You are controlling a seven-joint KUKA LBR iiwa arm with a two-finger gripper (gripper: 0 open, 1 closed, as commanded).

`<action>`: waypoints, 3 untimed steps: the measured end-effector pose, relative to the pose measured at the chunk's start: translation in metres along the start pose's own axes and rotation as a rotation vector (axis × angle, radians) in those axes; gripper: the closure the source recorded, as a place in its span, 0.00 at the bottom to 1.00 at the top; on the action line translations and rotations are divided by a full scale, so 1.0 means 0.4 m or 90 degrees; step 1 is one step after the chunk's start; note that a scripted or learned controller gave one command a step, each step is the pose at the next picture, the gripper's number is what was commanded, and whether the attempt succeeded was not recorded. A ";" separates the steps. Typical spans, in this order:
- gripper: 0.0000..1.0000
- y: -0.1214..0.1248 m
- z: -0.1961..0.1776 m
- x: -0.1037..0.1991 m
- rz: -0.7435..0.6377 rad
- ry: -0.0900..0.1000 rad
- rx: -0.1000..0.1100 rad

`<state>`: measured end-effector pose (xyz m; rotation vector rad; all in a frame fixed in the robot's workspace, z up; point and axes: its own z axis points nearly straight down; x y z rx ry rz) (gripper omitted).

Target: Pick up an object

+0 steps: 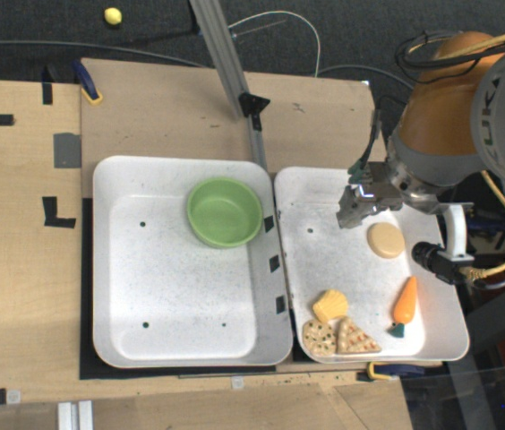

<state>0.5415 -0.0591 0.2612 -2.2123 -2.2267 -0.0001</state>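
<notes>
My gripper (pixel 357 210) hangs over the upper middle of the right bin (pixel 311 249), just left of a pale round bun (pixel 385 239). An orange carrot (pixel 404 303) with a green end lies near the bin's right side. A yellow cheese-like wedge (pixel 329 306) sits toward the front, with a round waffle cracker (pixel 319 337) and a triangular cracker (pixel 354 338) beside it at the front rim. Nothing shows between the gripper's tips.
A green bowl (pixel 225 211) stands at the upper right of the left bin (pixel 127 267). A grey pole (pixel 221 43) slants down to the ridge between the bins. A small yellow ball (pixel 113 15) lies on the dark floor beyond the bench.
</notes>
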 end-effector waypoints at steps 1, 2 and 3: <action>1.00 -0.012 -0.005 0.122 0.000 0.000 0.000; 1.00 -0.020 0.038 0.246 0.000 -0.001 0.001; 1.00 -0.051 0.078 0.384 0.000 -0.001 0.002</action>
